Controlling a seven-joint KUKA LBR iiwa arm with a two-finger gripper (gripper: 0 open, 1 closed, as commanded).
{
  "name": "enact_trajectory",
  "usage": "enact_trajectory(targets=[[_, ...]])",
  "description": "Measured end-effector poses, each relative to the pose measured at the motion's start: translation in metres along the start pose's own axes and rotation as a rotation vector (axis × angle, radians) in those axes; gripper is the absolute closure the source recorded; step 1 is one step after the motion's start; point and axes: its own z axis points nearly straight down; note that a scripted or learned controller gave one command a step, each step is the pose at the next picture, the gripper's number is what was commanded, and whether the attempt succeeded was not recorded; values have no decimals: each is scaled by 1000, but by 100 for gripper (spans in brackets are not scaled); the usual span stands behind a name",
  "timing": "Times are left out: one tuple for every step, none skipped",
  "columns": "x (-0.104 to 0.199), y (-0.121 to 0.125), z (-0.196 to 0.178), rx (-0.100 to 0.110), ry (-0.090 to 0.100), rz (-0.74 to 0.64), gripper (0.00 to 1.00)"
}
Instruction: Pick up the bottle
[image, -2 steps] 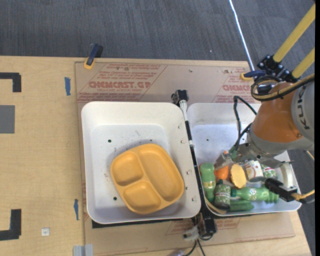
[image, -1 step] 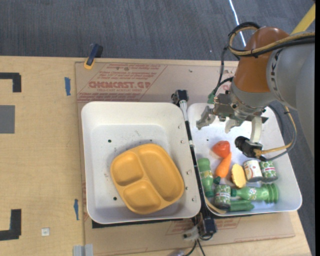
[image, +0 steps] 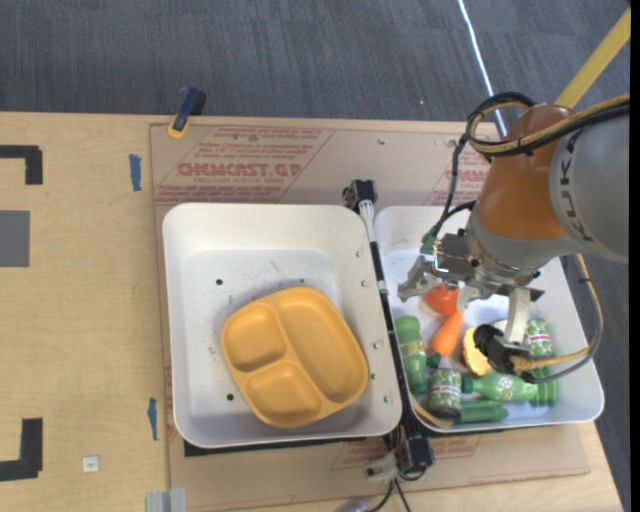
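Observation:
Several green bottles lie in the right bin (image: 585, 395). One bottle (image: 408, 345) lies along the bin's left wall. Another (image: 505, 388) lies along the front wall, with a third (image: 446, 390) beside it. A labelled bottle (image: 537, 338) sits at the right, partly behind the arm. My gripper (image: 440, 280) hangs over the middle of this bin, above a red-orange toy (image: 441, 299) and an orange carrot (image: 449, 333). It is behind and to the right of the left-wall bottle. I see no bottle in it.
The left bin (image: 190, 260) holds a yellow divided plate (image: 293, 355). A black clamp (image: 359, 192) sits at the back where the two bins meet. The arm's orange band (image: 520, 190) covers the back right of the right bin.

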Motion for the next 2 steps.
enact_trajectory(targets=[[0,0,0,-1,0,0,0],[0,0,0,-1,0,0,0]])
